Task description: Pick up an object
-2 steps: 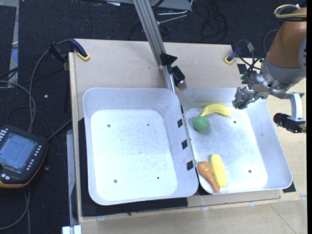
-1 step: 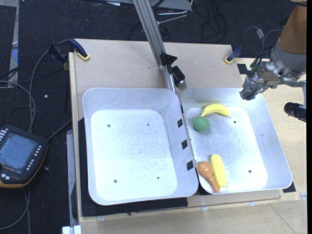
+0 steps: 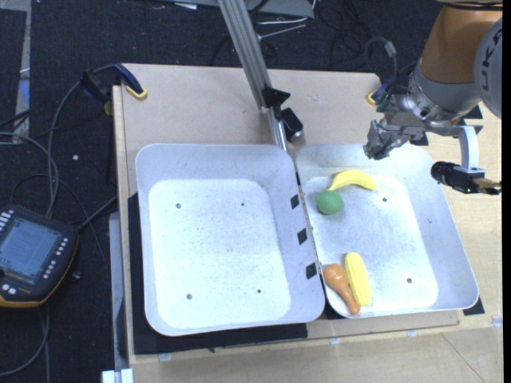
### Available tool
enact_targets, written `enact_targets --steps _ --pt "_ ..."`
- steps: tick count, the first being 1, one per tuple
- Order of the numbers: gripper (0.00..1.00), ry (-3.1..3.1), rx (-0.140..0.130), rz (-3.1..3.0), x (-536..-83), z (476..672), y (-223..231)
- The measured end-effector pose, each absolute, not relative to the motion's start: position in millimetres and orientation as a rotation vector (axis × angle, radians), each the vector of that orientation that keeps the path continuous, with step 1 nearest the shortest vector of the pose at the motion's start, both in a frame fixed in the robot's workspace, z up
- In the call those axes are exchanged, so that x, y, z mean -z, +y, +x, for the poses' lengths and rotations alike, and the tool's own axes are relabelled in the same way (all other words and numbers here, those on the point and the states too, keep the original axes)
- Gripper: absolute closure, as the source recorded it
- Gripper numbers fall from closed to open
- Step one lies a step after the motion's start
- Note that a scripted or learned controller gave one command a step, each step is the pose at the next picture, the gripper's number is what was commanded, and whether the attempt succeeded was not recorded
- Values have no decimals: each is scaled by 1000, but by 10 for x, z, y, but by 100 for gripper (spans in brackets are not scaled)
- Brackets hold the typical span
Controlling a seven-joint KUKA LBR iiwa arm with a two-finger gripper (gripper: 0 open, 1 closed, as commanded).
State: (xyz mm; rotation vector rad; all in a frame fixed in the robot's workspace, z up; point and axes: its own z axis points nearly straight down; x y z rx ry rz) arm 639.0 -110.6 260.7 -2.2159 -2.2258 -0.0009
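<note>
End effector (image 3: 377, 150) above right bin (image 3: 447, 238), near banana (image 3: 354, 181)

The arm (image 3: 463, 42) has a rounded orange band above a grey wrist with dark lettering at its three o'clock edge. Cables run along the wrist. The tool (image 3: 382, 146) is dark grey metal.

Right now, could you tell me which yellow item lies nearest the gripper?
The curved banana at the right bin's far end, beside the green ball; the other yellow piece lies at the near edge.
</note>
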Motion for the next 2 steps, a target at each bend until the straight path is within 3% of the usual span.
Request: enact_targets --steps 2 --pt "100 -2226 2 -2216 -2528 6564 -72"
